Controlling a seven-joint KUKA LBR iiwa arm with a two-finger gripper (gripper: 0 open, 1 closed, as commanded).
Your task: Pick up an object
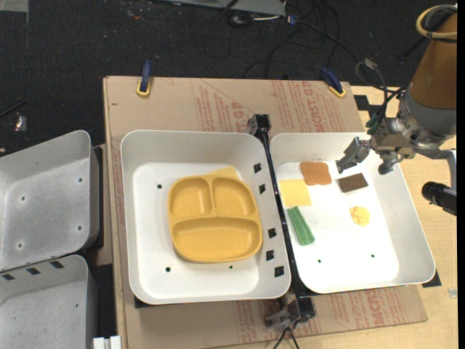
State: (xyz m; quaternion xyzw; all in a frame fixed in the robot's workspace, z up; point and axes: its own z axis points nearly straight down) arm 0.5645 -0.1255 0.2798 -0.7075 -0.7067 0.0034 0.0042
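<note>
The tabletop (218, 97) was a flat sheet of brown cardboard with red print, and on it sat two shallow white bins, smooth and glossy with rounded corners, side by side. The left bin (145, 195) carried a yellow plastic tray (216, 219), rounded, split into three compartments, two small ones at the far side and one wide one nearer the camera. The arm (434, 71) came in from the right, a tan-orange band above a grey wrist, and the hand (369, 157) hung over the far right part of the right bin (378, 267); whether its fingers were apart or together, I could not tell, and nothing showed between them. Down in that right bin lay five small flat pieces. The green strip (300, 225), a long thin bar, ran its long axis from far-left to near-right, close to the bin's left wall. Just beyond it lay the pale yellow square (295, 193), flat and matte. The orange piece (315, 173), a rounded square, touched that square's far corner. The brown rectangle (353, 183), dark and flat, lay just below the hand, tilted slightly. The small yellow lump (360, 214), crinkled, sat nearer the camera, apart.
</note>
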